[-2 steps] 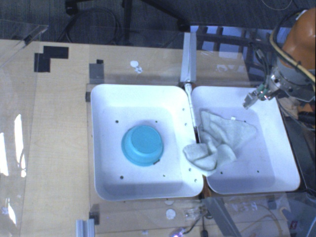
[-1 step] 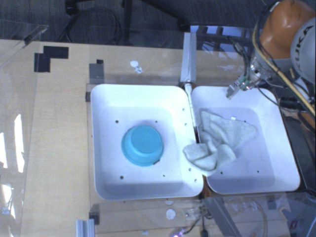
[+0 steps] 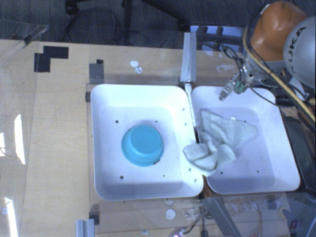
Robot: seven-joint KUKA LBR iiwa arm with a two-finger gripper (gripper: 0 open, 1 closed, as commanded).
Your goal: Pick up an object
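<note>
A round blue bowl [image 3: 142, 145] sits upside down in the left white bin [image 3: 106, 181]. A crumpled grey-white cloth [image 3: 220, 138] lies in the right white bin [image 3: 276, 181], and its lower left fold hangs over the divider between the bins. My gripper [image 3: 232, 89] hangs small and dark over the right bin's back edge, up and right of the cloth and apart from it. Nothing shows in it. The arm's orange band [image 3: 274, 28] is above it at the top right.
A metal rail [image 3: 188, 58] runs back from the divider between the bins. Cables [image 3: 291, 90] trail along the right bin's far right corner. Bare wooden bench [image 3: 49, 147] lies left of the bins.
</note>
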